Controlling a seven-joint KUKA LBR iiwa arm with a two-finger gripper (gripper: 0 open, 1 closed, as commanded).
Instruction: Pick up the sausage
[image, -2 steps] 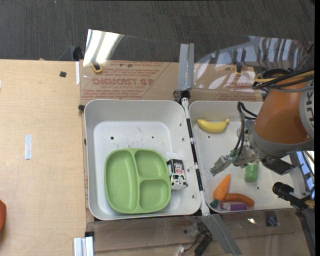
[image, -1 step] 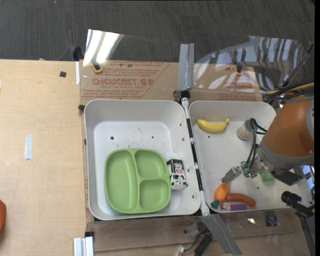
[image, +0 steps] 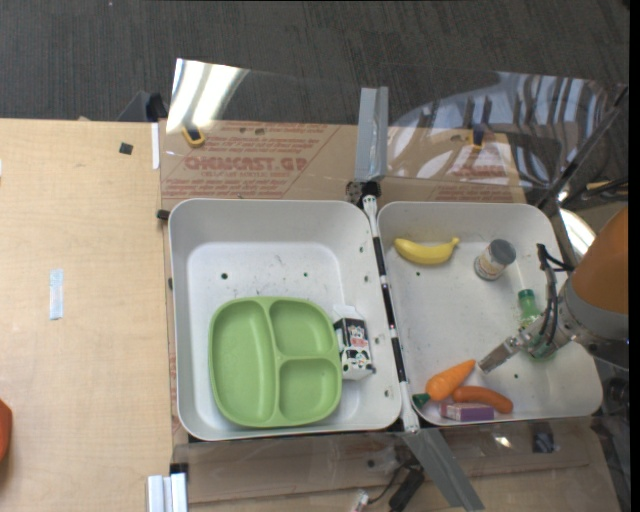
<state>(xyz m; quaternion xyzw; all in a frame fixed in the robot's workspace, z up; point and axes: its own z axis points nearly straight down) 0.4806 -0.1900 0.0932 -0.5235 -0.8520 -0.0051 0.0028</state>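
The gripper (image: 492, 357) is near the sausage (image: 482, 398), reaching; I can't tell its grip. Next, go down beside the carrot (image: 450, 379).

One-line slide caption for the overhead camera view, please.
Gripper hovers in the right bin just above the carrot and sausage.

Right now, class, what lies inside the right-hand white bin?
In the right bin: a banana, a small can, a carrot, the sausage over a pink block, and something green. The pincer covers part of the floor.
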